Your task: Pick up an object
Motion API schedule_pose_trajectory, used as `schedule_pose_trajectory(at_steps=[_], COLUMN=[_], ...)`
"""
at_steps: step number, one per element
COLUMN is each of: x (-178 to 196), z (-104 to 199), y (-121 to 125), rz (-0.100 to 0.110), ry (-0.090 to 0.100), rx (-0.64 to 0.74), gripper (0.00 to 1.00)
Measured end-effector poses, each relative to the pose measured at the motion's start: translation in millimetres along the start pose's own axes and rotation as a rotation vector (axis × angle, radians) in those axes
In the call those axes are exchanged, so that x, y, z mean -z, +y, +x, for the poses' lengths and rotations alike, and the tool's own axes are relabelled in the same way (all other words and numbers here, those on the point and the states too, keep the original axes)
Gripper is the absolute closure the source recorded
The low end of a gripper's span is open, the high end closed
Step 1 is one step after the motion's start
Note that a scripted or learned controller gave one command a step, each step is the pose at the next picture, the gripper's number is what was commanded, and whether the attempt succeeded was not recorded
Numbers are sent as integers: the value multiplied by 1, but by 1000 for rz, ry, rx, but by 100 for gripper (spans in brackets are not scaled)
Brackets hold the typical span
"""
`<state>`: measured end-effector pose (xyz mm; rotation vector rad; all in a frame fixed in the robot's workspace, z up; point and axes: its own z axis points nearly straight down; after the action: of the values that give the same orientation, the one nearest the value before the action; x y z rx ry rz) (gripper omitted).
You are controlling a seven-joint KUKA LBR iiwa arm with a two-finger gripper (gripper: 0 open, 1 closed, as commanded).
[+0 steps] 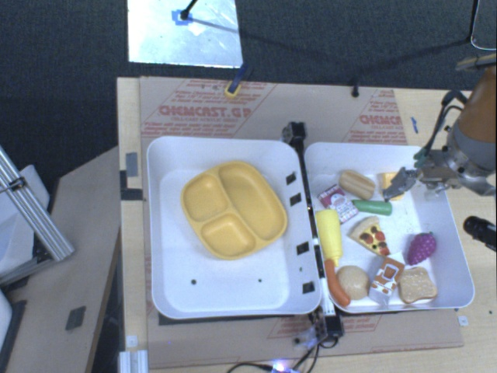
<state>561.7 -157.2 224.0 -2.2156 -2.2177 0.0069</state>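
The right bin (458, 231) holds several toy foods. Among them are a tan bread roll (357, 183), a green pod (373, 207), a pizza slice (370, 237), purple grapes (421, 247), a yellow corn cob (328, 234) and a yellow wedge (386, 182). My gripper (401, 183) hangs low over the bin's far right part. It is right beside the yellow wedge and just above the green pod's right end. I see nothing held in it.
A carrot (335, 282), a round bun (353, 280), a small carton (386, 278), a toast slice (418, 284) and a red packet (335, 199) also lie in the right bin. The left bin (167, 286) holds a yellow divided plate (233, 208). Black clips line the divider (304, 208).
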Motion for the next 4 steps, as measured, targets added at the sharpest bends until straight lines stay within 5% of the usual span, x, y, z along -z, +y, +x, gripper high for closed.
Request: schedule_pose_trajectory(at_steps=[1,4], x=[5,-141], z=[0,-2], y=[2,3], rz=[-10,-4], ry=[-2,0], rx=[2,0], gripper=[0,0])
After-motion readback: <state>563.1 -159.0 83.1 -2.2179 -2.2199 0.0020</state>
